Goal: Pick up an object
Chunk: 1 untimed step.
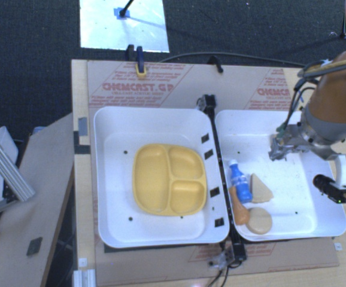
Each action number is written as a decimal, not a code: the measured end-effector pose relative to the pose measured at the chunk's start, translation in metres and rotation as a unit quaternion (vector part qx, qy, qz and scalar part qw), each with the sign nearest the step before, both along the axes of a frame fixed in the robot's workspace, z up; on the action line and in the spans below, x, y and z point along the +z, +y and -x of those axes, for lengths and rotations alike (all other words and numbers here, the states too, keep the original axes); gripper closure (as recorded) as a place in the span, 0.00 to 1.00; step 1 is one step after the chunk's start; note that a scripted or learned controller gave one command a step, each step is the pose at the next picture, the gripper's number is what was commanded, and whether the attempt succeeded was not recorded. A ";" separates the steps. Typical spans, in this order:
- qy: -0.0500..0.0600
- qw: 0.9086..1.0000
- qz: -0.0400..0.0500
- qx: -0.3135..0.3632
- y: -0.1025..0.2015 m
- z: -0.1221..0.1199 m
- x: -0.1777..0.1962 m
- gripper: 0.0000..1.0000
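While the blue bottle lies in the right bin, long axis near-to-far with its white cap at the far end, an orange carrot touches its near end. A wedge and a round biscuit sit beside them. The gripper hovers farther right.

The desk before me carries a flat brown cardboard sheet printed with red lettering. Directly on that sheet rest two shallow white plastic bins: the left bin and the right bin, side by side with their inner rims touching. A blue and yellow clamp grips the sheet's far edge.
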State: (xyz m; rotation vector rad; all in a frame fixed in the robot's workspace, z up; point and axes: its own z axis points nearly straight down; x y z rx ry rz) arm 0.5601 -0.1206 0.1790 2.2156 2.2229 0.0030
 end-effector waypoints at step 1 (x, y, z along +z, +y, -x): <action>0.000 1.000 0.000 0.000 0.000 -0.001 0.050 1.00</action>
